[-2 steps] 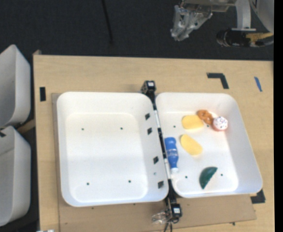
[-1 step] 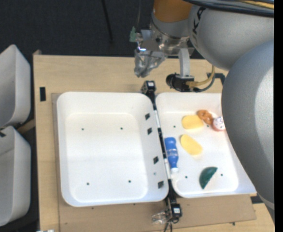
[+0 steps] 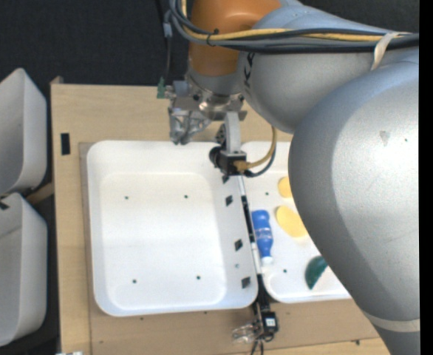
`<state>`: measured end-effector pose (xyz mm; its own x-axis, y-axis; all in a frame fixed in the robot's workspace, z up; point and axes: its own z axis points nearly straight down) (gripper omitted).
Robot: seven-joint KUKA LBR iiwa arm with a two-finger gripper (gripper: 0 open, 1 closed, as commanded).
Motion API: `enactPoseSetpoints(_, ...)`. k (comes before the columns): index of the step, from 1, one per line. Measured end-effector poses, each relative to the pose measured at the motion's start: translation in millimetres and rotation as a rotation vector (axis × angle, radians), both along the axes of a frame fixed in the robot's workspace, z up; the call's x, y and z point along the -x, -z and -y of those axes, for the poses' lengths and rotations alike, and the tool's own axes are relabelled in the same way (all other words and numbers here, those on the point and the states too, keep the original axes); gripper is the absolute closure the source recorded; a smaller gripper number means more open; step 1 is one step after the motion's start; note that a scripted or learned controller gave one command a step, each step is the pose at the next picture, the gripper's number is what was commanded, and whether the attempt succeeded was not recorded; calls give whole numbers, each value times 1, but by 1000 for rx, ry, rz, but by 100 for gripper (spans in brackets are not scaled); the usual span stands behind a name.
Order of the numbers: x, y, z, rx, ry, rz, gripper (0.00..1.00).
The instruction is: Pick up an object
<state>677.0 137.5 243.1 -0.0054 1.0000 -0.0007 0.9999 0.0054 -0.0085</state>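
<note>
The grey arm fills the right side, its orange band up top. The gripper (image 3: 181, 128) hangs over the far rim of the left bin (image 3: 98, 198), and I can't tell from here how it is set. In the right bin (image 3: 275, 287), a blue bottle (image 3: 261, 232) with a white cap lies just beside the dividing wall. Two yellow pieces (image 3: 290, 220) and a green object (image 3: 315, 271) sit near it, partly under the arm, on the wooden tabletop (image 3: 70, 220).

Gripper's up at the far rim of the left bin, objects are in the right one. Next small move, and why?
Probably shift the gripper toward the right white bin and over the blue plastic bottle. It hangs at the left white bin's far rim, nothing visible between its fingers, while the bottle lies unobstructed near the divider.
</note>
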Motion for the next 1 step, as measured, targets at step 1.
enactPoseSetpoints(1,-12,-259,-14,-4,1,30,100)
